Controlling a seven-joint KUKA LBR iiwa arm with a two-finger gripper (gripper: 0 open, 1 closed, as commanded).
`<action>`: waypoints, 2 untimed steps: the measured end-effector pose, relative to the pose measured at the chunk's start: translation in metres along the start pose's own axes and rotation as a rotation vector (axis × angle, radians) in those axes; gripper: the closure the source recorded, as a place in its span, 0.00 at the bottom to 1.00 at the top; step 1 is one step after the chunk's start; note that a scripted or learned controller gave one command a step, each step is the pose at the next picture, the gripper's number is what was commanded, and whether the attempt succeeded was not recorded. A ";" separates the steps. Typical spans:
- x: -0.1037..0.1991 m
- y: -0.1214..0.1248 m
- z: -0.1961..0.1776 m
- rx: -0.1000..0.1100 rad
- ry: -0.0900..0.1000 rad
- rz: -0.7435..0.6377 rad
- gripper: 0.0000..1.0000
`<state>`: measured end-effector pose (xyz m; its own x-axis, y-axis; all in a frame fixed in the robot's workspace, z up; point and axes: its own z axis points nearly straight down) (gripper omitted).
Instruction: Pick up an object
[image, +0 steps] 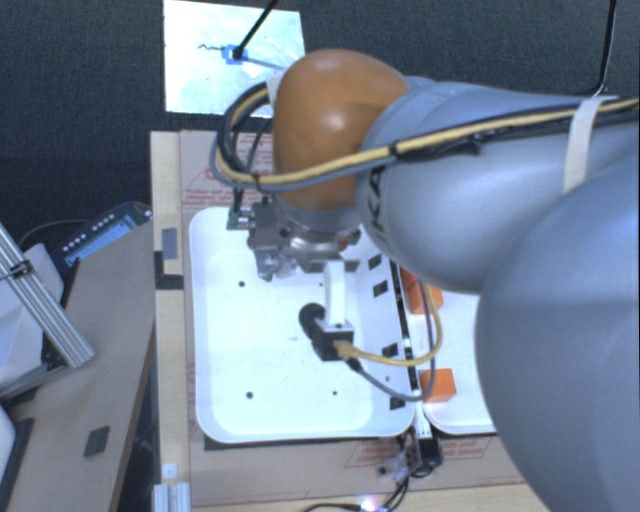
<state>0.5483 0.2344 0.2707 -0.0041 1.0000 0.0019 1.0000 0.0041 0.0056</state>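
The shallow white left bin (240, 370) sits on a brown cardboard sheet (198, 170) with red printing along its edges. This printing is too small to read. On the grey robot arm (470, 210), just beside its orange band (325, 120), there are some dark letters, but they are seen at a slant and I cannot read them.

The gripper (275, 258) hangs above the far part of the left bin, close to its back wall. It is seen from above, so I cannot tell if it is open or closed, and nothing is visible in it.

The floor of the left bin shows a few small dark dots (250, 395). Small black marks (381, 290) lie along its right wall.

To the right of the left bin, in the white right bin (465, 415), there is an orange block (438, 382) near the front. Its edges run about parallel to the wall of the left bin. Its shape looks nearly square, so no long axis is clear. A second orange piece (420, 297) lies farther back, just beside the same wall. The arm covers it partly, and its direction cannot be judged.
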 end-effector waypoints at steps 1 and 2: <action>0.000 0.053 -0.053 -0.004 0.001 -0.001 1.00; 0.000 0.010 0.017 0.013 -0.004 0.002 1.00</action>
<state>0.5582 0.2340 0.2541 -0.0017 1.0000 -0.0019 1.0000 0.0017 -0.0079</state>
